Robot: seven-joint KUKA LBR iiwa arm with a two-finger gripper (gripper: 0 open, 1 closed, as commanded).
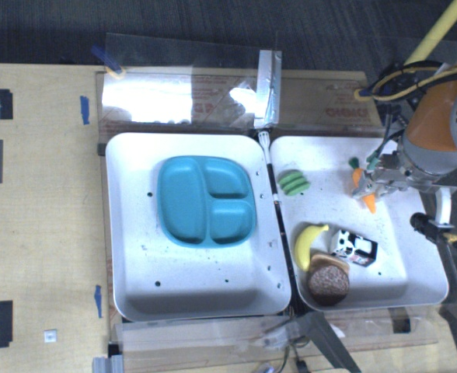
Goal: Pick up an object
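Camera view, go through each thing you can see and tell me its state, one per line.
Blue tray: flat in the left bin, nothing on it.
Green piece: loose in the right bin, top left.
Banana: lying against the brown round item.
Black-and-white item: lying beside the banana.
Carrot: at the gripper; grip unclear.

Blue divided plate in left bin; clear panel behind bins.
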